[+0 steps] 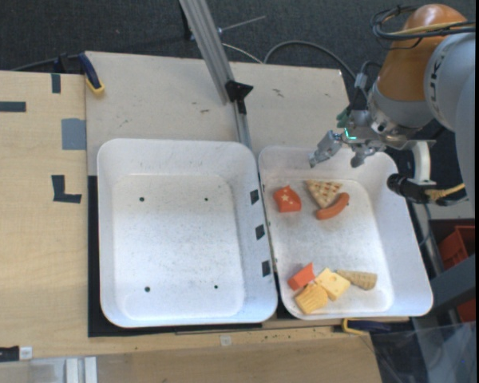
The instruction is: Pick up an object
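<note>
camera view:
pincer [339, 155]: released, fingers spread, nothing between them, hovering over the far edge of the right bin [399, 238]
arm [431, 62]: grey with orange band, reaching in from the right
far group: red tomato-like piece [287, 199], waffle wedge [324, 191], sausage [332, 206] touching the wedge, all just below the pincer
near group: orange wedge [301, 276], cheese cube [332, 282], cracker block [311, 298], tan cone [359, 279], clustered at the near edge
left bin [176, 230]: white, beside the right one
table [24, 214]: wooden, carries both bins

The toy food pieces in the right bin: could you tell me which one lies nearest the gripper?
The waffle-patterned wedge, just below the open gripper; the sausage and red piece lie farther off.
</note>
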Motion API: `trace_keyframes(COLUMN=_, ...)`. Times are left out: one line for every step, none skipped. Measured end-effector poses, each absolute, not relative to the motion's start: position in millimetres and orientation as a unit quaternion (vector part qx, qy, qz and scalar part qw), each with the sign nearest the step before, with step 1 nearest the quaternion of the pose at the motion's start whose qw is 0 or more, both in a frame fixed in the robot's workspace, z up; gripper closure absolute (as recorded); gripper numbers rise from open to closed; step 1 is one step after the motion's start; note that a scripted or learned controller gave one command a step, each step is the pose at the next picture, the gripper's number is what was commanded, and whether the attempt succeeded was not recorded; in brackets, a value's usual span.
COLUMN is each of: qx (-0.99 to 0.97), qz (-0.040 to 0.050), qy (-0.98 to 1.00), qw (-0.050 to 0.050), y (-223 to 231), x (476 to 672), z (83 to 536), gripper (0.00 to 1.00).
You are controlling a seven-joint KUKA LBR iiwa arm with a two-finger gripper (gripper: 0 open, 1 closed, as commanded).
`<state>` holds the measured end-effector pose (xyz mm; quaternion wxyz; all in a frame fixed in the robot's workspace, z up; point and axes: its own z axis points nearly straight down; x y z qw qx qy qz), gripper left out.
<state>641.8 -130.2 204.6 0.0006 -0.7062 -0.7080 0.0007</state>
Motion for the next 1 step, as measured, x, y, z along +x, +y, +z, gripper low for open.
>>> trace_keyframes(qx=-0.706, qz=0.0025, qy=-0.708, qw=0.002, y=-129.7, x=637.7, z=160.6, gripper=0.0)
